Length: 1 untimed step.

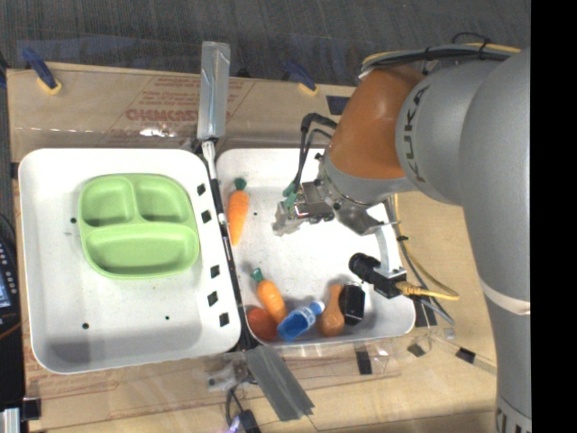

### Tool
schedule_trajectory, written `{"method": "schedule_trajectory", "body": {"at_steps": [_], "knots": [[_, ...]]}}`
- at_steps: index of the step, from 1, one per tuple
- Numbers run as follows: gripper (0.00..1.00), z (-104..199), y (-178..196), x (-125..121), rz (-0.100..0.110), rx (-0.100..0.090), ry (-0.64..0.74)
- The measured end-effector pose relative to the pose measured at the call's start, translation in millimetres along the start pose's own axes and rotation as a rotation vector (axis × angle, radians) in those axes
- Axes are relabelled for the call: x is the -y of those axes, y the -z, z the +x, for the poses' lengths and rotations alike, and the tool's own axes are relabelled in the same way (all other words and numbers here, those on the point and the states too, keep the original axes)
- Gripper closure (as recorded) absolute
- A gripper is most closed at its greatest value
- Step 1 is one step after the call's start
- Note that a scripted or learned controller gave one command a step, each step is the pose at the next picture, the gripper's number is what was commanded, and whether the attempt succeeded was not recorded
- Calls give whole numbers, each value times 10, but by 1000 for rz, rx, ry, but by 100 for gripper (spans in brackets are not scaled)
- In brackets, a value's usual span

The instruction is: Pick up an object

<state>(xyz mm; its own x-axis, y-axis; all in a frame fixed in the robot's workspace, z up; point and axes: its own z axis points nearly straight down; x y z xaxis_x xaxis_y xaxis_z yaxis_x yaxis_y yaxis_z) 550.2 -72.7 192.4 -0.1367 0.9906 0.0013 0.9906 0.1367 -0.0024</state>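
NEAR: small blue plastic bottle (300, 320) jammed among orange toys at right white bin's (270, 165) front wall; crowding risks a slip | MID: pincer (290, 213) above bare floor, state unreadable | FAR: orange plastic carrot (237, 216) hugging divider, finger may strike wall

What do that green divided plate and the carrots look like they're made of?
The pale green three-compartment plate looks like moulded plastic: one even colour, rounded rims, a soft sheen. The orange carrot with a green top also seems plastic, a smooth, uniformly coloured toy, though rubber cannot be ruled out.
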Motion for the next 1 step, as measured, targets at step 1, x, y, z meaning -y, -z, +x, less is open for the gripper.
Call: {"method": "schedule_trajectory", "body": {"at_steps": [1], "knots": [[0, 346, -18, 543, 2, 0, 138]]}}
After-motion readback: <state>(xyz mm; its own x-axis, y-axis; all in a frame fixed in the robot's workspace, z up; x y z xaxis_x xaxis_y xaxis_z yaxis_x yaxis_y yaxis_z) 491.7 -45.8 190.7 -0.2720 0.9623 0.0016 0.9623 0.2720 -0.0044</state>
